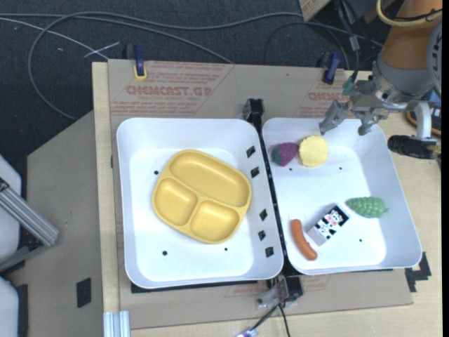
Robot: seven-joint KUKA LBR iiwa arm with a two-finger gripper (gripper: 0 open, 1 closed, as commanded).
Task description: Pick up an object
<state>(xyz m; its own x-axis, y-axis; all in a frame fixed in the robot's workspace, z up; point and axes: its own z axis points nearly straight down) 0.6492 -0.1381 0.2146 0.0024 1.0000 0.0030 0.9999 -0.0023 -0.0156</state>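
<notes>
**Hand open above far edge of right bin, nothing held**

Hand sits over the far rim of the right bin, fingers spread apart, nothing between them. The arm comes in from the far right.

Right bin contents: yellow ball at the far side, touching or just beside a purple piece on its left. Green bumpy piece near the right wall. Black-and-white block toward the near side, with an orange sausage just left of it, close to the divider. Left bin holds a yellow divided plate, well apart from the hand.

Nearest candidate: yellow ball, just near-left of the fingertips.

Risks, as judgement:
- Ball is round and smooth; if the fingers close off-centre it may squirt out or roll.
- Purple piece sits tight against the ball; a finger coming down on that side could land on it or wedge between the two.
- Hand is close to the bin's far wall; a straight descent here may strike the rim rather than reach the floor.
</notes>
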